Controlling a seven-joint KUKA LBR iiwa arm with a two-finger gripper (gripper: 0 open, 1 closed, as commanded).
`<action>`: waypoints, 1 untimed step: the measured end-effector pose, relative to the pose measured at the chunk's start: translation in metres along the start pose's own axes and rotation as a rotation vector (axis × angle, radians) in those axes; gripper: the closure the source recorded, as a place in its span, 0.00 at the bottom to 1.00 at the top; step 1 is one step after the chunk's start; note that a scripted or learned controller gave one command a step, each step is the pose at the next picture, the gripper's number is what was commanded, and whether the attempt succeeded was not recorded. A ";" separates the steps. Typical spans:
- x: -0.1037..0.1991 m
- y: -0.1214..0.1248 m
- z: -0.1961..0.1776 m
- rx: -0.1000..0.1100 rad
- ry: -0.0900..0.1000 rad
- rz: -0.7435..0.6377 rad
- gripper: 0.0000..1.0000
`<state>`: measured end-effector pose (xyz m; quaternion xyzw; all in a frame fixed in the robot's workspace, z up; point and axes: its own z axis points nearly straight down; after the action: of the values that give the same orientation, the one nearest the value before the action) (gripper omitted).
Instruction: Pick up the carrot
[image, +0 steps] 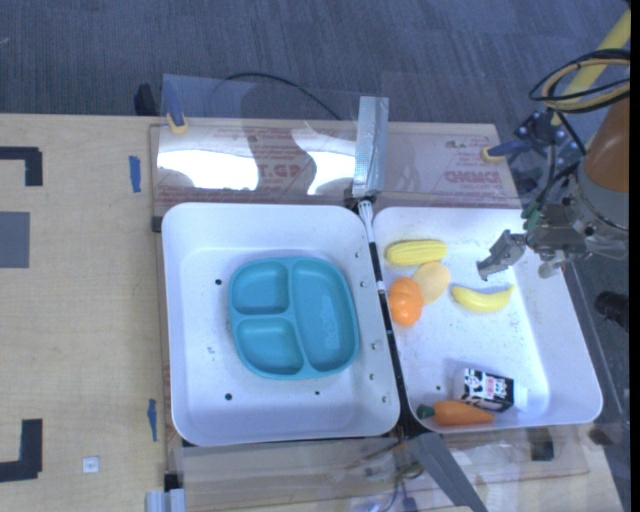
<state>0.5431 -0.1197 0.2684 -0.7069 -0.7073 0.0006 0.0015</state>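
arm: reaches in from right over right bin (560, 330) | end effector (505, 255): above banana (482, 296), open/closed unclear | carrot (462, 413): near front wall, apart

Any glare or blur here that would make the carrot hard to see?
Camera view: strong glare on the clear panel behind the left bin; the carrot, at the right bin's near edge, is evenly lit and only slightly soft.

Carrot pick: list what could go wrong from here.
1. The carrot lies at the right bin's near wall, so a finger may strike the rim.
2. The black-and-white carton sits right beside the carrot and could be bumped or grabbed instead.
3. The gripper is far off, near the banana, and may nudge it on the way.
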 end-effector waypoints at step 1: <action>0.047 0.050 -0.052 -0.008 -0.001 0.116 0.00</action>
<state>0.5933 -0.0725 0.3200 -0.7467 -0.6651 -0.0017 -0.0014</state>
